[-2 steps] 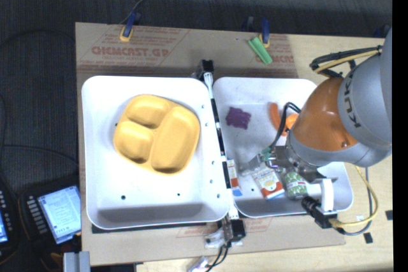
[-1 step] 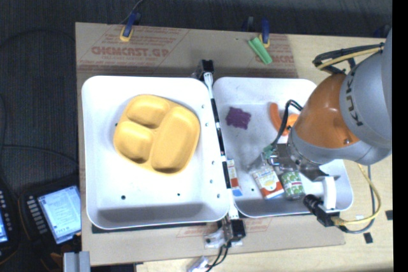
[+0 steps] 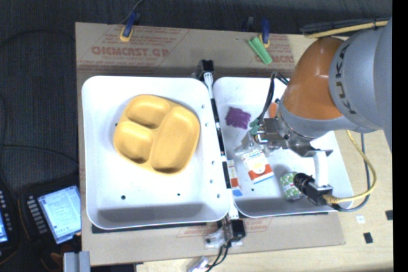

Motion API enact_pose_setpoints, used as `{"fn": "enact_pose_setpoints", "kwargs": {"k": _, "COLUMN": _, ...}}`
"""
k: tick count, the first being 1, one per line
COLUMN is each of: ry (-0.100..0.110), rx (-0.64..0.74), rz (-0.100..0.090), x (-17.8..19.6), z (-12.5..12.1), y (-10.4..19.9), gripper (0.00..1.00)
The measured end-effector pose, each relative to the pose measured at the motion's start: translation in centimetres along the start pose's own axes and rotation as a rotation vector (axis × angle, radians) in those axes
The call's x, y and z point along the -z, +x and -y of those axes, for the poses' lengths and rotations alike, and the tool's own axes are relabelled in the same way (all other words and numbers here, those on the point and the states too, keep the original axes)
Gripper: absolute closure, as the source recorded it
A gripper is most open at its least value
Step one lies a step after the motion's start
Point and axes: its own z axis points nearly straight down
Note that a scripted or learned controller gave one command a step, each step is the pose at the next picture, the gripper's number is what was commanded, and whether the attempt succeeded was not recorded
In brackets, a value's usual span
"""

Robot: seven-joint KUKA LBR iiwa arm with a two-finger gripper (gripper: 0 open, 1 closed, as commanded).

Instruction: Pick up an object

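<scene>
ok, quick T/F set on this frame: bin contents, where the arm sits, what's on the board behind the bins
1. The yellow three-compartment tray lies in the left bin. True.
2. The purple object lies in the left bin. False: it lies in the right bin, toward its far side.
3. The arm is over the right bin. True.
4. The green-patterned object sits at the far edge of the right bin. False: it sits near the bin's front edge, beside the orange-and-white packet.
5. A green marker-like object lies inside the left bin. False: it lies on the brown board behind the bins.
</scene>
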Motion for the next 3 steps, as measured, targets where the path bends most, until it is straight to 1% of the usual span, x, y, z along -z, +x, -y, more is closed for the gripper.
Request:
{"fn": "enact_pose_setpoints", "kwargs": {"k": 1, "ry": 0.001, "rx": -0.001, "rz": 0.001, "x": 3.0, "z": 1.5, "y": 2.1, "gripper": 1.00}}
{"fn": "enact_pose_setpoints", "kwargs": {"k": 2, "ry": 0.001, "rx": 0.001, "rz": 0.000, "x": 3.4, "z": 2.0, "y": 8.8, "gripper": 1.00}}
{"fn": "enact_pose_setpoints", "kwargs": {"k": 3, "ry": 0.003, "rx": -0.003, "rz": 0.002, "x": 1.3, "z": 2.0, "y": 3.0, "gripper": 1.00}}
